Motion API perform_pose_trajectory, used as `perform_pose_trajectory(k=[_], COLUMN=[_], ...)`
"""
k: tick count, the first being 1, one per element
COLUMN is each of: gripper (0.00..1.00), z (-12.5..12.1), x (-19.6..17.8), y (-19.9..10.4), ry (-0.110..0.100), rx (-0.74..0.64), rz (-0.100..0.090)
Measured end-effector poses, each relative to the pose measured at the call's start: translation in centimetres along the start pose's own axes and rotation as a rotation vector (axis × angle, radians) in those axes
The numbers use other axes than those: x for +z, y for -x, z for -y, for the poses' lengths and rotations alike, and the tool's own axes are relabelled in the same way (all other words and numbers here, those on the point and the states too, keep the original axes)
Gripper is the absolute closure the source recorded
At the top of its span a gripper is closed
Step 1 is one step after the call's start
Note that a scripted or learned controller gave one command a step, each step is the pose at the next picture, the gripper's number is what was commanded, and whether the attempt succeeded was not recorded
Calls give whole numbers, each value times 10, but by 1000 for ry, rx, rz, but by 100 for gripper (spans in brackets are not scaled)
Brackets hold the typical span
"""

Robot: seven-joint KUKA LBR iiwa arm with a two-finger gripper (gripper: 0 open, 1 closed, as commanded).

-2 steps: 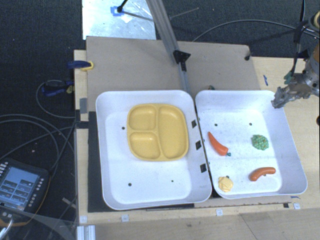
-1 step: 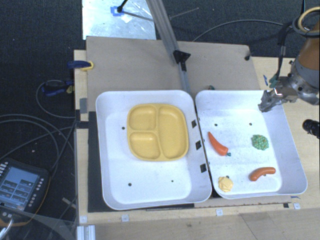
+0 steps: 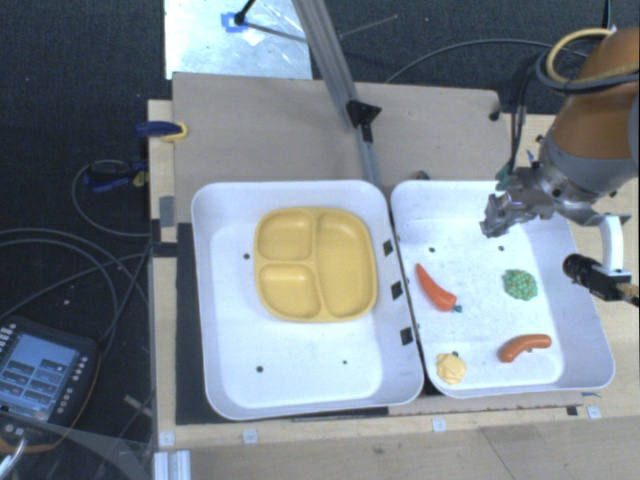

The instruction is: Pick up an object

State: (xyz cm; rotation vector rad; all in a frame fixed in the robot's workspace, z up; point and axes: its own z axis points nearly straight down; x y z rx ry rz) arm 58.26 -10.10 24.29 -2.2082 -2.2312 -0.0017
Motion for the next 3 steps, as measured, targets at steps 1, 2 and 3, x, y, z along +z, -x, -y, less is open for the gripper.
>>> perform_pose_trajectory(k=[1, 2, 3], gripper=[100, 100, 100], z=[8, 22, 52], x=[-2, 10, 5], y=[-51, -103, -156], ry=[1, 0, 0], rx=[-1, -1, -1], rz=[0, 0, -1])
